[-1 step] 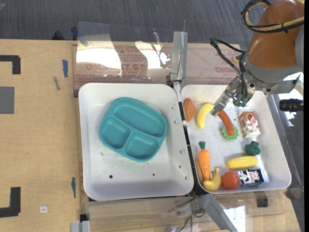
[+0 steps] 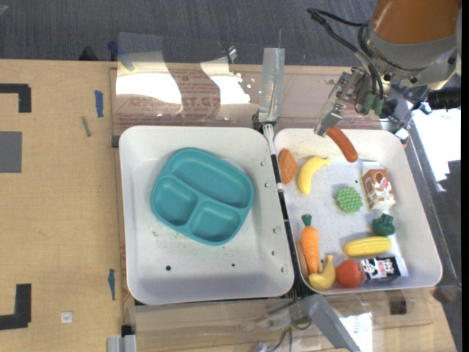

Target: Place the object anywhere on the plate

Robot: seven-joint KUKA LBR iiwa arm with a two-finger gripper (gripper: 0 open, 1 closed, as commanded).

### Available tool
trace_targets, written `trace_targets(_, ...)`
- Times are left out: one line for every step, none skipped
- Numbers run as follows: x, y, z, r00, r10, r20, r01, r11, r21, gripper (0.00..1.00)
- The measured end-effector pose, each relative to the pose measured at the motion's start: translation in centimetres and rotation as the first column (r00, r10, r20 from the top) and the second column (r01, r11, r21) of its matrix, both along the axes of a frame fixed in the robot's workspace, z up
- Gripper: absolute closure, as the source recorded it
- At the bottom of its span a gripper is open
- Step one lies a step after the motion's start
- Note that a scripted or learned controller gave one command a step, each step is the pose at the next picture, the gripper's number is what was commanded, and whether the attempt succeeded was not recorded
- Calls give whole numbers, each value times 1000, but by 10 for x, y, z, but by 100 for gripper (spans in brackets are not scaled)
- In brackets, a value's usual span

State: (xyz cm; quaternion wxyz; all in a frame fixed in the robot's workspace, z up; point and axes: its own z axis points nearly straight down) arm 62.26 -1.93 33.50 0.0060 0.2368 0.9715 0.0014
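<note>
Wooden worktop (image 2: 58, 196) with black and blue tape marks, dark carpet (image 2: 183, 6) behind. Left bin (image 2: 139, 270) held a teal sectioned plate (image 2: 202, 195). Right bin (image 2: 425, 255) held toy food: sausage (image 2: 342, 144) at the top, bananas, carrots, corn, green ball, milk cartons. Pincer (image 2: 330, 119) hung over the right bin's top edge, just beside the sausage; couldn't tell if open or closed.

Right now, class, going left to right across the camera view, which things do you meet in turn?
Teal plate → orange carrot → green ball → small carton.
</note>
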Motion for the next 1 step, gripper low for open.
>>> trace_targets(5, 39, -76, 996, 93, -15, -93, 996, 1, 100)
